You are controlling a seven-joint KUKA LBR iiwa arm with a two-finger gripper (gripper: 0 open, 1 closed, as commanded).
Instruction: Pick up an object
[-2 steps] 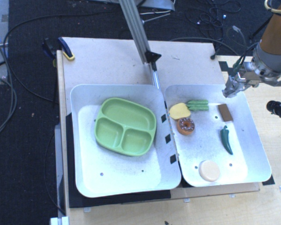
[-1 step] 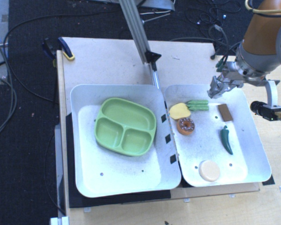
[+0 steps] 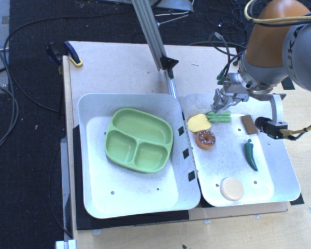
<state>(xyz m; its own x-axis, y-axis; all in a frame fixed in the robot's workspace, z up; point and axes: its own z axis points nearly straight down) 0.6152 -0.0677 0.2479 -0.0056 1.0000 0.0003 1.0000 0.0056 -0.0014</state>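
Desk carries two white bins. Left bin: green divided plate. Right bin: tool low over green bean-like piece, grip state unreadable. Nearby: yellow piece, donut, green pepper.

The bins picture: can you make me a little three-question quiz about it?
1. True or false: the green tray lies in the left bin.
2. Which toy touches the donut? A) yellow piece B) green pepper C) round cream disc
3. Fill in: the tool is just above the light green ____.

Key: 1 true; 2 A; 3 beans.
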